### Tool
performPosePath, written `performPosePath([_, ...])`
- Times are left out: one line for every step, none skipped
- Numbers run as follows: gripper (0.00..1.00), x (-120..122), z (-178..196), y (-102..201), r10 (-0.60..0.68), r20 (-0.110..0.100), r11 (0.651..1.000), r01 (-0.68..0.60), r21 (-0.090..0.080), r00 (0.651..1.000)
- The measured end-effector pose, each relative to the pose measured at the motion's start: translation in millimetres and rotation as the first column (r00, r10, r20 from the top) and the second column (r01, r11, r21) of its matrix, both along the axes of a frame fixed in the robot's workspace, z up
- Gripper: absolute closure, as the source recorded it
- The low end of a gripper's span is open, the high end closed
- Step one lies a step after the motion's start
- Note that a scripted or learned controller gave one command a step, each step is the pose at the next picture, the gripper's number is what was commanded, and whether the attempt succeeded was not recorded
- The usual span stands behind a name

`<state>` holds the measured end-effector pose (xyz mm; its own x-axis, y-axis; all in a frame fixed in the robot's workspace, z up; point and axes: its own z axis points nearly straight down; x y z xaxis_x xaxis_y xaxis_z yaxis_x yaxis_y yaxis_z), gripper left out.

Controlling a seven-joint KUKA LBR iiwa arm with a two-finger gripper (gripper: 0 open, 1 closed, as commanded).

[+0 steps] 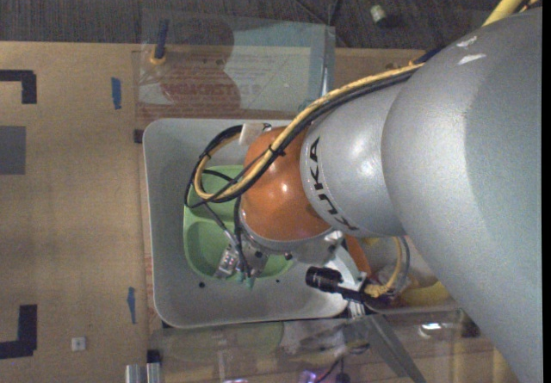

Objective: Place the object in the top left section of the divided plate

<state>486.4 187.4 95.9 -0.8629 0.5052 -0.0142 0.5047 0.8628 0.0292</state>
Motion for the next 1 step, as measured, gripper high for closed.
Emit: performPosePath([1.0, 0.2, 3.1, -21.2, -0.224, -0.004, 0.974, 0.224, 0.01, 0.975])
